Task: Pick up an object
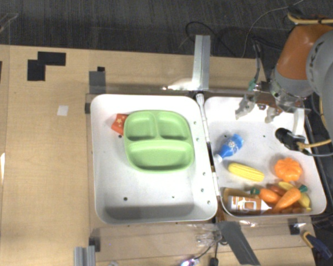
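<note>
Nothing is picked yet. Your gripper (pixel 257 109) hangs spread and holding nothing over the far part of the right bin (pixel 222 105). The blue toy (pixel 231 146), corn (pixel 246 172) and orange (pixel 288 169) lie nearer you; choosing, descending and closing all remain.

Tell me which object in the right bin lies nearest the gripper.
The blue object: it lies closest below the gripper; the yellow corn and orange pumpkin lie farther.

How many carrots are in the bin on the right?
2, it seems: both carrots lie side by side in the right bin's near right corner, among clutter that may hide more.
</note>
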Controlling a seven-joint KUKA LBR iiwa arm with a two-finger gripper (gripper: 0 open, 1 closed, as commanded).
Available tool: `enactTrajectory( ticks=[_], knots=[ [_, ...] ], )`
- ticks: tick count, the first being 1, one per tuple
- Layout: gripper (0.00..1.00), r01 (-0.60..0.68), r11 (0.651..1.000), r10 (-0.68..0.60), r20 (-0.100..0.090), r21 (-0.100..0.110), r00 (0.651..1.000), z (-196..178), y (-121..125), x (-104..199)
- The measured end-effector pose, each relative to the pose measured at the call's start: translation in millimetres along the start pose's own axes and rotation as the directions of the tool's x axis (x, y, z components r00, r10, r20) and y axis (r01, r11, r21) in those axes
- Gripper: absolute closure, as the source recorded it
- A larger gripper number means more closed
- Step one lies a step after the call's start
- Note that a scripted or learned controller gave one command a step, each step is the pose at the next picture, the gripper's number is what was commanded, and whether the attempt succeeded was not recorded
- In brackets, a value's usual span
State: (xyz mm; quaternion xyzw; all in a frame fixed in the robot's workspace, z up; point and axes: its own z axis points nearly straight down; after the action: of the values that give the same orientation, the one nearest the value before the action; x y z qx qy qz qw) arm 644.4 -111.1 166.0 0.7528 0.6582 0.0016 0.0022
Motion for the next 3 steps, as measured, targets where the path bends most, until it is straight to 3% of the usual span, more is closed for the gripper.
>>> enactTrajectory(
  ticks=[1,2,3],
  knots=[
    [0.0,0.082,0.997,-0.082,-0.001,-0.006,0.997,77,-30,5],
    [1.0,0.084,0.996,-0.084,-0.003,-0.014,0.996,64,-27,7],
    [0.0,0.084,0.996,-0.084,-0.004,-0.014,0.996,64,-27,7]
  ],
)
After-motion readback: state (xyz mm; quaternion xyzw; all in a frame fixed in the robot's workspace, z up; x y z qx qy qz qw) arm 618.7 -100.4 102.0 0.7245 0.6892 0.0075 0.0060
